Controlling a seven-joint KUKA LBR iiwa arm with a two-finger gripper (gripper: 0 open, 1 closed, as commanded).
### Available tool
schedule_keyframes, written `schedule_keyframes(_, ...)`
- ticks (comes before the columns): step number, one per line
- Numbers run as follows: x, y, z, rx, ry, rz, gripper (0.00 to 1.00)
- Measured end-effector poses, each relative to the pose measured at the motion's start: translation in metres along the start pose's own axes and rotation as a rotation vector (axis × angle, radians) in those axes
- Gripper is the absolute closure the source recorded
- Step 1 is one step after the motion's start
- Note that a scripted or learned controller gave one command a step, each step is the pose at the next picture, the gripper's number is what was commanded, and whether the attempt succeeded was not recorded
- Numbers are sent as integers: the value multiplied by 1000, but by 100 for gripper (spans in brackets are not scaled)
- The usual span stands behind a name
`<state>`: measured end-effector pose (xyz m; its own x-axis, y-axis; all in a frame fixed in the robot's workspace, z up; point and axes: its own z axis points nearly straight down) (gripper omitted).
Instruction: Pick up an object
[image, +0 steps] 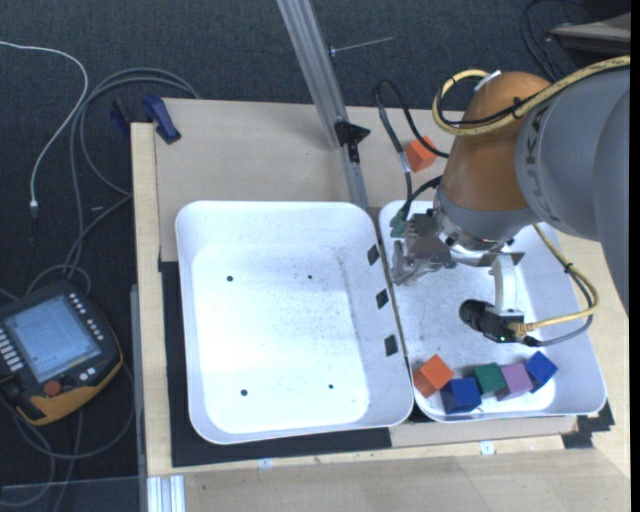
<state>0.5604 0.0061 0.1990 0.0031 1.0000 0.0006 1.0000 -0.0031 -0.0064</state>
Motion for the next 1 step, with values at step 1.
schedule_keyframes(1,-87,-4,-1,-4,-4,5,100)
